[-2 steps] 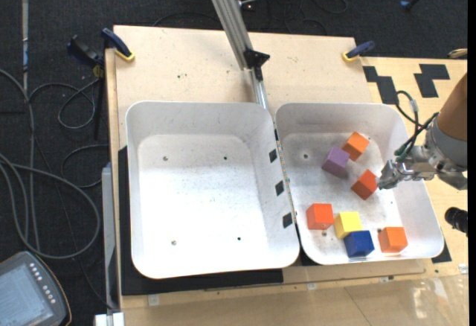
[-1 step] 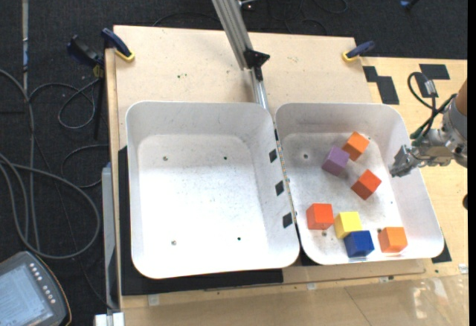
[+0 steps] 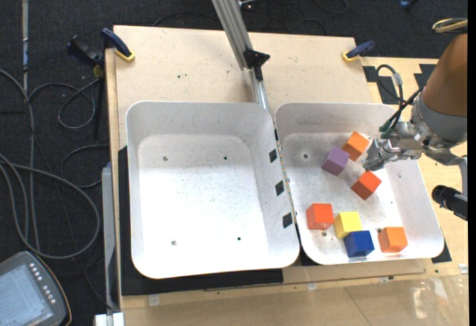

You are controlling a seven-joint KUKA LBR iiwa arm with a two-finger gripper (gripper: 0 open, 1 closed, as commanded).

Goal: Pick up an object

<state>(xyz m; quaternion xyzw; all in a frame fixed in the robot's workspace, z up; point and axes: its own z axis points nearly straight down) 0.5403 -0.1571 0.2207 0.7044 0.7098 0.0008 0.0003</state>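
Seven blocks are counted in the right bin [image 3: 416, 194]; the left bin [image 3: 149, 168] is noted alongside it. The gripper [image 3: 374, 159] is positioned low in the right bin, between the orange block [image 3: 358, 143] above it and the red block [image 3: 367, 184] just below, with the purple block [image 3: 335, 161] near on its left. Nothing is seen held. Whether the jaws are released or clenched cannot be told at this resolution. The step is judged to be the approach, with the grasp not yet made. For the next move, centring over one block is called for, probably the red one, before closure and lift.
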